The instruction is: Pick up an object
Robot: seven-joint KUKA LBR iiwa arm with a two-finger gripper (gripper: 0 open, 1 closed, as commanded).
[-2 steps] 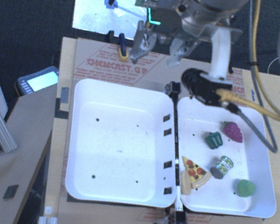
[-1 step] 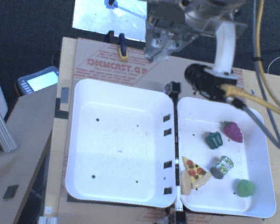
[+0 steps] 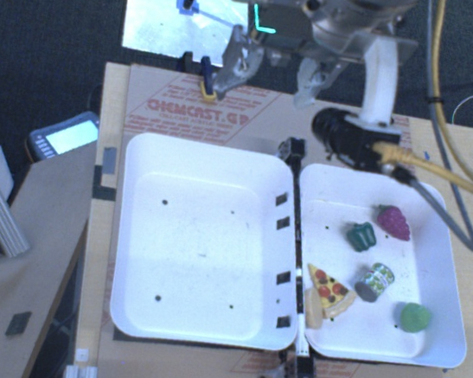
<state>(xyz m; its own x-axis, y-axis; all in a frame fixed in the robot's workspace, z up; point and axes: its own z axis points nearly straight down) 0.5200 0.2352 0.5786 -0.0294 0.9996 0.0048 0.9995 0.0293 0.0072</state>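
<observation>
Objects: in the right bin [image 3: 449, 257] you had grapes [image 3: 394, 222], a pepper [image 3: 362, 236], a can [image 3: 374, 281], a pizza slice [image 3: 327, 293] and a green ball [image 3: 415, 318].
Gripper [image 3: 275, 70]: it hung above the bins' far edge, fingers spread, nothing between them.
Left bin [image 3: 203, 240]: it lay beside.

The right bin [image 3: 454, 284] holds a toy grape bunch [image 3: 393, 222] at the back, a toy pepper [image 3: 362, 236] just left of it, a small can [image 3: 374, 281] mid-bin, a pizza slice [image 3: 326, 294] at its left wall and a round ball [image 3: 415, 318] front right.
</observation>
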